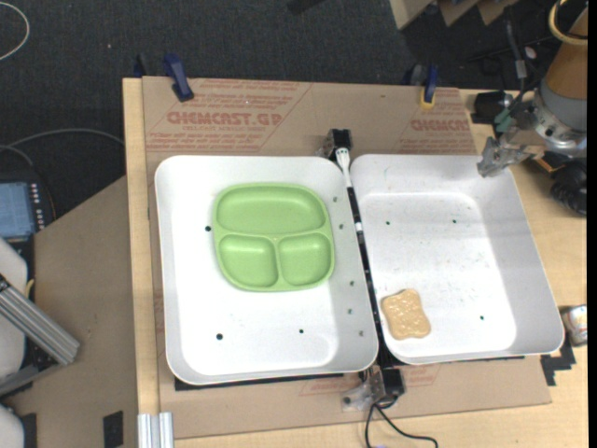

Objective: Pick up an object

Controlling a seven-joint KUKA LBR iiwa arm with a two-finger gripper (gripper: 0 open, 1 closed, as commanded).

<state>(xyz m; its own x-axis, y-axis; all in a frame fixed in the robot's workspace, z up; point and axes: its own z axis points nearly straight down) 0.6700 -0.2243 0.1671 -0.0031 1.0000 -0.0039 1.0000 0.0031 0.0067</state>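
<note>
A small tan, flat biscuit-like piece (406,314) lies in the right bin (504,250), near its front left corner. A light green divided plate (273,236) with three compartments rests in the left bin (187,278). My gripper (492,160) hangs over the right bin's far right corner, far from the tan piece and well apart from the plate. The grey arm with its orange band reaches in from the upper right behind it. I see nothing held in the gripper.
The two white bins sit side by side on a cardboard sheet (233,115), held by blue clamps (177,75) at the back. A black bracket (340,144) stands between the bins at the far edge. Cables trail at the front.
</note>
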